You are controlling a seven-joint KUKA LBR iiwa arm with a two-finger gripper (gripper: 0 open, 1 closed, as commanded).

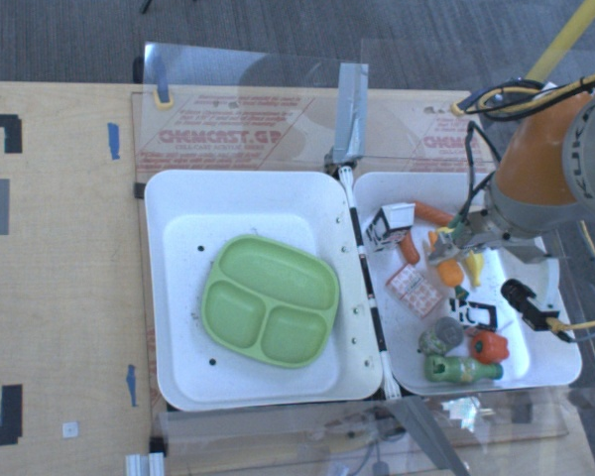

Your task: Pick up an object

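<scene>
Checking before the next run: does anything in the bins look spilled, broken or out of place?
Nothing stands out. The green divided plate lies flat in the left bin. The small items sit jumbled but inside the right bin, where the gripper hangs low.

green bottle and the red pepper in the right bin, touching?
Touching. In the camera view, the green bottle lies along the right bin's near edge, and the red pepper sits against its upper right end with no white floor visible between them.

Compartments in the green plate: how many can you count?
3. The green plate lies in the left bin: one long compartment across its far side, two smaller ones side by side on its near side.
</scene>
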